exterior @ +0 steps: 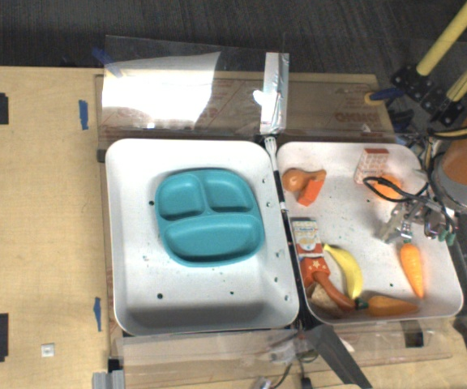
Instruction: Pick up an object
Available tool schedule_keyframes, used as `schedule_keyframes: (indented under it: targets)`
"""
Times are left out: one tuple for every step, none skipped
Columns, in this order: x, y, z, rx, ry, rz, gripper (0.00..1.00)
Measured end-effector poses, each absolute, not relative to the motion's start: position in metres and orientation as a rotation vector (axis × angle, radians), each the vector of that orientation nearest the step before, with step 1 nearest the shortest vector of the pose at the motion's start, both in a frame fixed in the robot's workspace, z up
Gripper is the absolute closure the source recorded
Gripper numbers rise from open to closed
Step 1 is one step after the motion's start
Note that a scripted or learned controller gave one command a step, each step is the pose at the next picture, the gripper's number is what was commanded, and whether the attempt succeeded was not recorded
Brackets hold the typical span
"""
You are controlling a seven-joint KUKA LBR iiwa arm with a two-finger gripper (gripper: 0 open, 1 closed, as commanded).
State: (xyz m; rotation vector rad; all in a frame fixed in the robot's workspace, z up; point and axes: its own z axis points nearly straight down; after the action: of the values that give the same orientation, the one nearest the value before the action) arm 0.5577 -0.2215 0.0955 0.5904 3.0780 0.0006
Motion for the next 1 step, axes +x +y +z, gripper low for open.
schedule_keyframes:
  targets:
    - [0.5575,-0.2224,0.0958,0.592,3.077,0.0,0.0]
